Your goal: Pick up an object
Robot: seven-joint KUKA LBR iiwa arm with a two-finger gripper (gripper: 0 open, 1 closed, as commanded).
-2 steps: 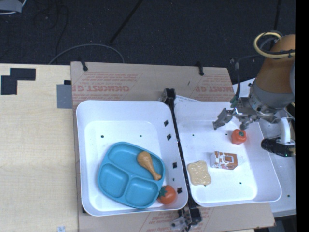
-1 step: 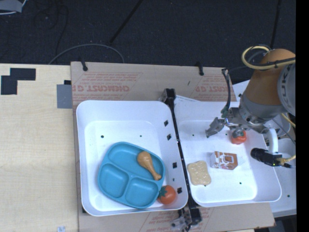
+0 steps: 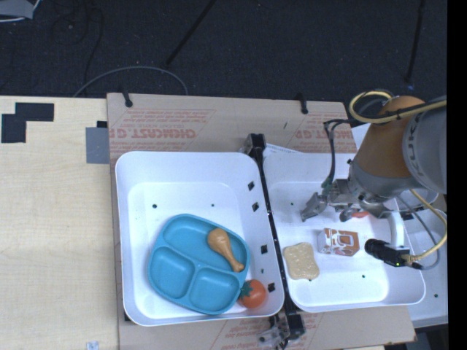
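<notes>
The robot arm (image 3: 398,152) comes in from the right side and bends down over the right white bin (image 3: 365,294). The arm is grey with an orange part near the wrist. At its end is the pincer (image 3: 328,204), low over the back half of that bin. One metal finger (image 3: 314,206) pokes out to the left. The other finger is mixed up with the wrist parts, so how far the pincer is open cannot be told. Nothing can be seen between the fingers. It does not look like it is holding anything.

Just in front of the pincer, a bit to its right, lies a small packet (image 3: 339,241) with red and white on it. It lies flat on the bin floor. It is near the pincer but not touching it.

In front of the pincer and a bit to its left lies a slice of bread (image 3: 300,260). It is pale brown and flat. It sits just beside the packet.

Well to the left of the pincer is the left white bin (image 3: 139,195). A blue plate (image 3: 182,275) with three parts lies in it. A chicken leg (image 3: 226,248) lies on the plate, across its right side. A red tomato (image 3: 253,294) sits at the plate's front right corner, touching its edge.

Both bins stand on a sheet of cardboard (image 3: 219,122) on the bench.
</notes>
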